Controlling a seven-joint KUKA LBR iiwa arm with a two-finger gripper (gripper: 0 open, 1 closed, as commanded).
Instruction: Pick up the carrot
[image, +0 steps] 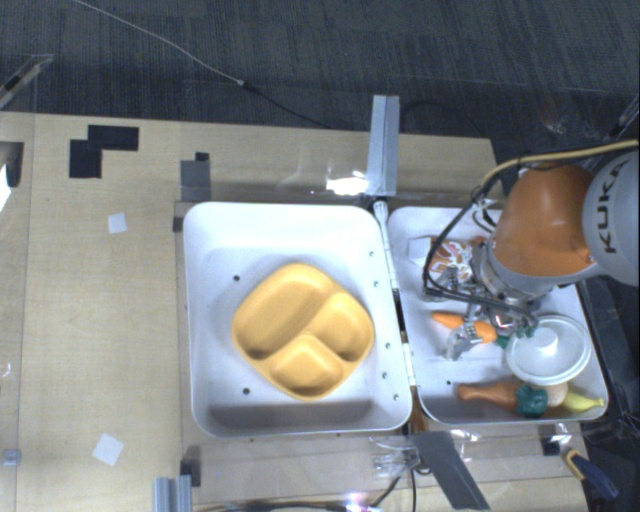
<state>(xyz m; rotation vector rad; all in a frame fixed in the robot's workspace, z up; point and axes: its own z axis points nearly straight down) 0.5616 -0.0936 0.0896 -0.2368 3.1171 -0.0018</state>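
claw (478, 328): low in the right bin, under the orange wrist band, right at the carrot; can't tell its state, wrist and cables block it
carrot (452, 321): small, orange, lies roughly level in the middle of the right bin, left end free, right end runs under the claw
arm (545, 222): comes in from the right, orange band over the right bin's upper half
right bin (408, 240): white, shallow, holds carrot, cup, printed packet, long toy
cup (546, 349): white, round, just right of the claw, lower right of bin
printed packet (452, 262): red-white, upper part of the bin, partly behind black cables
long toy (490, 395): orange-brown, along the front wall, teal and yellow bits at its right end
left bin (215, 250): white, holds the yellow tray
yellow tray (303, 328): three compartments, centred, turned diagonal
worktop (90, 330): pale wood, black markers top left
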